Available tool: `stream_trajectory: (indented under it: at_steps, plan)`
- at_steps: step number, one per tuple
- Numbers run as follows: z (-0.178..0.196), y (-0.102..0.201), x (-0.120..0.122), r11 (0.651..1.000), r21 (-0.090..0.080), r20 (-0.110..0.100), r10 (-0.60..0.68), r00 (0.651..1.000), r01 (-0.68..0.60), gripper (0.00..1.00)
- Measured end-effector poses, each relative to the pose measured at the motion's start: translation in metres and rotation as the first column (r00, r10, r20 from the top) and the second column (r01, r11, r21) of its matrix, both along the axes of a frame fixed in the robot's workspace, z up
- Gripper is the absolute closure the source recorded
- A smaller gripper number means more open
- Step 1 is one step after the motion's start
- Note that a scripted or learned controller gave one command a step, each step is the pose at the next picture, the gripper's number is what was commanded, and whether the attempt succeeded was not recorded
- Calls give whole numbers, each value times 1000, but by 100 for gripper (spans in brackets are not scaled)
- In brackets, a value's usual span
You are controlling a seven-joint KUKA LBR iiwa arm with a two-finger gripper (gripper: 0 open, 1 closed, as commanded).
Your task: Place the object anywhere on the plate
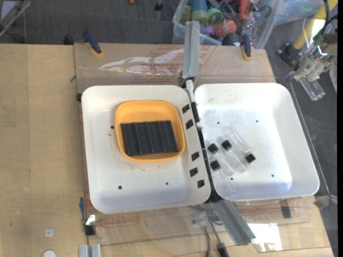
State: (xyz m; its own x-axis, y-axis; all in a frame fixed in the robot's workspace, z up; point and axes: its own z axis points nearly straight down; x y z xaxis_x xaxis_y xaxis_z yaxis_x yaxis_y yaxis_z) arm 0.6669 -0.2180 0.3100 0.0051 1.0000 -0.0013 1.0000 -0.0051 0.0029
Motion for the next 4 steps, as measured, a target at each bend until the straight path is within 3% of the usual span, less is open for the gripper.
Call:
stream_trajectory:
  at_steps: [1,2,3,4]
  plan:
    - [128,-1,1,982,-2,3,191,982,-191,100]
    - [126,-3,1,855,0,-1,518,855,-518,100]
    - [126,-3,1,633,-1,-1,774,633,-774,100]
    - [127,-3,-4,349,-2,-1,937,349,-937,100]
